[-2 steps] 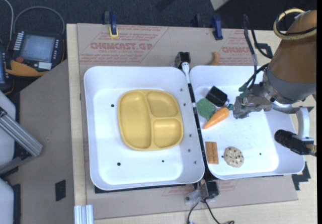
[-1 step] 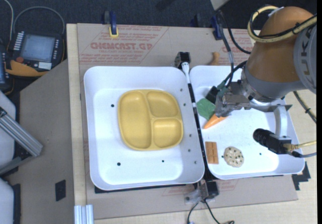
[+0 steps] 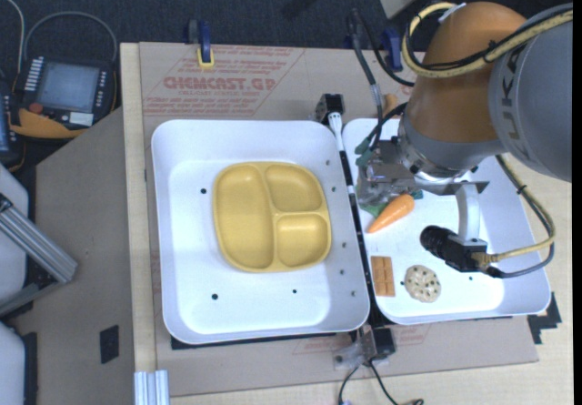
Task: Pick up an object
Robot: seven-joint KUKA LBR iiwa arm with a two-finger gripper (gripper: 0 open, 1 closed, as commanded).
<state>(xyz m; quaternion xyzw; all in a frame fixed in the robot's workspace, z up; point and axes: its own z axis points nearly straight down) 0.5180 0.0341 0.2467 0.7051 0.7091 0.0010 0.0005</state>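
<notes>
The arm [image 3: 464, 75] hangs over the right bin [image 3: 518, 289], its gripper [image 3: 380, 183] low at the bin's left wall, just above a carrot [image 3: 391, 212]; grip state cannot be told. A cookie [image 3: 423, 282] and cracker [image 3: 383, 276] lie below the carrot. A yellow tray [image 3: 271, 215] fills the left bin [image 3: 182, 212].

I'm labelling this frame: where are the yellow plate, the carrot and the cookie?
yellow plate [image 3: 271, 215]: camera view, divider ridge between its compartments.
carrot [image 3: 391, 213]: camera view, middle of its orange body.
cookie [image 3: 422, 282]: camera view, centre of its speckled face.
</notes>
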